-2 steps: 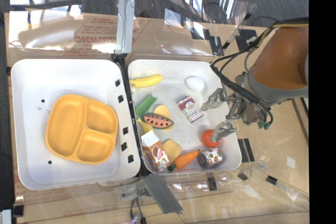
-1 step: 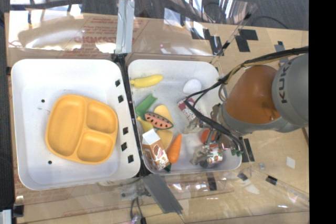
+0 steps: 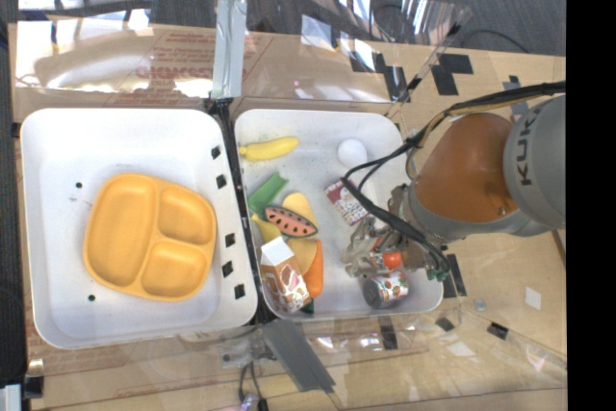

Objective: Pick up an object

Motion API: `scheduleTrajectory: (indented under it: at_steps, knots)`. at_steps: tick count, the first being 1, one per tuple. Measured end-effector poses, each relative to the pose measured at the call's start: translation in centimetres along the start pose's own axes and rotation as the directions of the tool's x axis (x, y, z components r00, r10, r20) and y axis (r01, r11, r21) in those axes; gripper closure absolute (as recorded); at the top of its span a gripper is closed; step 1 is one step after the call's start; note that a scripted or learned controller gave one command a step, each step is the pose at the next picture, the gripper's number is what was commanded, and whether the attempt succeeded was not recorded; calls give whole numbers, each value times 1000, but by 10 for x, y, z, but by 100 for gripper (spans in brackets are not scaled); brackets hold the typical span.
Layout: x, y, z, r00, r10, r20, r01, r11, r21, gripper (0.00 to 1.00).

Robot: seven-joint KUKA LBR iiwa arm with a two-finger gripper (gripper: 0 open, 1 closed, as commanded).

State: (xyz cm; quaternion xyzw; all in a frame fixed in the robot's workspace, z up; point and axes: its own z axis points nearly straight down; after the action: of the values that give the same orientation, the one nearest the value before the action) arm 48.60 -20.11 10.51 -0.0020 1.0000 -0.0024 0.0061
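Hovering low in the right bin [image 3: 289,122], the hand [image 3: 371,255] sits above a small can [image 3: 387,288]; its grip unclear.

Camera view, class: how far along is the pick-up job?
Done: the grey arm's two-finger gripper has reached into the right white bin, low beside a small printed can. In hand: nothing visibly lifted; whether it grips anything is unclear. Left: raising an object. The yellow banana, white ball and watermelon slice lie untouched.
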Motion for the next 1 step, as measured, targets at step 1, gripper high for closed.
scheduleTrajectory:
  at_steps: [1]
  knots:
    - [-63,29,-87,1000,10,-2,-10,1000,-3,100]
